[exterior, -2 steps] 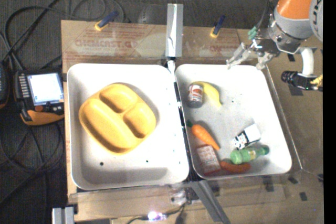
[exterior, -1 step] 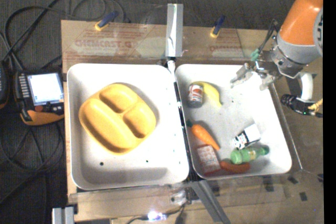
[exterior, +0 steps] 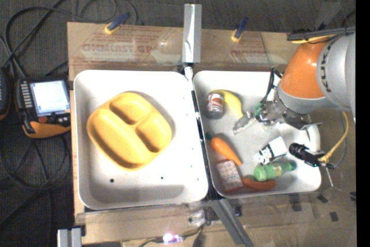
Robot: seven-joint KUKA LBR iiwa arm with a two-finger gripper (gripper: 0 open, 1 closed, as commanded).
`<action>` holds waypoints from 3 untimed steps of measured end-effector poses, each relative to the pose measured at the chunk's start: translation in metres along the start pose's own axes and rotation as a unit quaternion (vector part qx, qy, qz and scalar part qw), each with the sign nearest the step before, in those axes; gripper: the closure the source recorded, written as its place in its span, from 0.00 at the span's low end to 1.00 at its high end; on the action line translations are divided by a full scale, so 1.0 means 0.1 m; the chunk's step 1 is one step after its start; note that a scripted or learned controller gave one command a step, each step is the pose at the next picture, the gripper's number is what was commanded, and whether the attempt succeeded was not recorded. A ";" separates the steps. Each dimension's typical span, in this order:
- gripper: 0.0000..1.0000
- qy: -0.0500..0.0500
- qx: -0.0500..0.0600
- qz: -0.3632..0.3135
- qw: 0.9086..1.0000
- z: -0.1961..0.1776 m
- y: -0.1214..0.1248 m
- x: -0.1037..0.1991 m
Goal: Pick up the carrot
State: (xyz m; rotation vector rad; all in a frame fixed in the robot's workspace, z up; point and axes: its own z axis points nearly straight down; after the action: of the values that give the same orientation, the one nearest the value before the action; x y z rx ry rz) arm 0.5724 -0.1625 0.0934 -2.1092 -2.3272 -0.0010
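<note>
Gripper (exterior: 247, 118) seemingly open, empty; carrot (exterior: 225, 149) lies apart.

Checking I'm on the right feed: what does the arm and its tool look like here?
The arm is grey with a broad orange band above the wrist. Its tool is small, metallic and silver-grey. A yellow cable loops beside the wrist.

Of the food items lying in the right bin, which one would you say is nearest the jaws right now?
The banana, the yellow curved one at the bin's far side, beside the small can. The gripper hangs close to it; the carrot lies farther towards the near side.
</note>
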 end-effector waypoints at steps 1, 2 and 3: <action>0.00 0.001 0.002 0.078 0.997 -0.29 -0.49 -0.01; 0.00 -0.004 -0.006 0.010 1.000 0.01 -0.73 0.61; 1.00 -0.002 -0.006 0.009 1.000 -0.09 -0.72 0.63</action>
State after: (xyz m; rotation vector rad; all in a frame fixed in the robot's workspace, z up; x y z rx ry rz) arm 0.4949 -0.1069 0.1022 -2.1378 -2.3146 -0.0110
